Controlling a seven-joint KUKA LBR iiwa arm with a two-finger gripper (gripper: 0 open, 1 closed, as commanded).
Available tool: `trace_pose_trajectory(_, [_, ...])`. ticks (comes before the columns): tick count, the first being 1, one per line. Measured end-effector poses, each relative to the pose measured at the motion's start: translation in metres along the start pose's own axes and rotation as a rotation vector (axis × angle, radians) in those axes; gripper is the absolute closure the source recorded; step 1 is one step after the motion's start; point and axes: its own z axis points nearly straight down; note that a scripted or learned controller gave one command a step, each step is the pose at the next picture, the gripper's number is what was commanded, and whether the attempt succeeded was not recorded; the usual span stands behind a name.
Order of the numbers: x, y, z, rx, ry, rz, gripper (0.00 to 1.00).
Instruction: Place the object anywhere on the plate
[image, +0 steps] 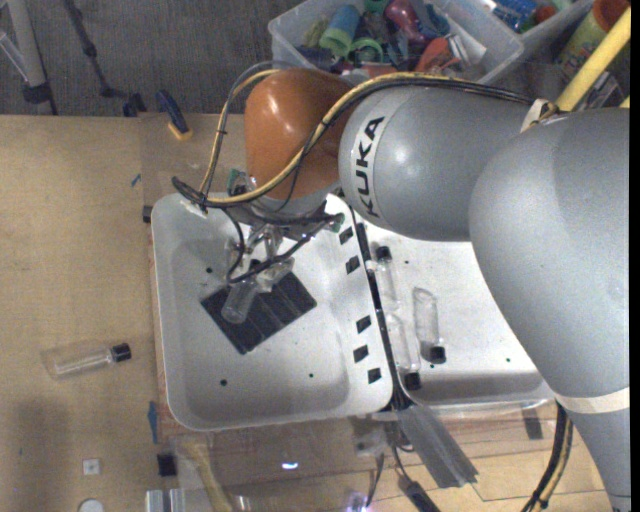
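**Gripper over the dark plate, clear vial at its fingers**

Writing: "KUKA" in black letters on the grey arm (420, 170), read sideways. No other legible text.

Counts: two white bins, left bin (200, 380) and right bin (480, 370), touching along a shared divider. One dark square plate (275, 310) lying flat in the left bin, turned diagonal. Three clear vials seen: one vial (240, 298) on the plate, one second vial (428, 325) with a dark cap in the right bin, one third vial (88, 357) with a black cap on the bench left of the bins. One tub of coloured items (400, 35) at the top edge.

The gripper (255, 262) hangs over the plate's upper left part. The vial on the plate lies just below the fingertips, touching or nearly so. Jaw state cannot be told; the vial between the fingers is not confirmed.
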Motion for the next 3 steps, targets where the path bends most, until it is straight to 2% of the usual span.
trace_pose_trajectory(1, [0.024, 0.051, -0.076, -0.007, 0.003, -0.483, 1.0])
trace_pose_trajectory(2, [0.024, 0.051, -0.076, -0.007, 0.002, -0.483, 0.0])
trace_pose_trajectory(3, [0.021, 0.051, -0.087, -0.002, -0.005, -0.48, 1.0])
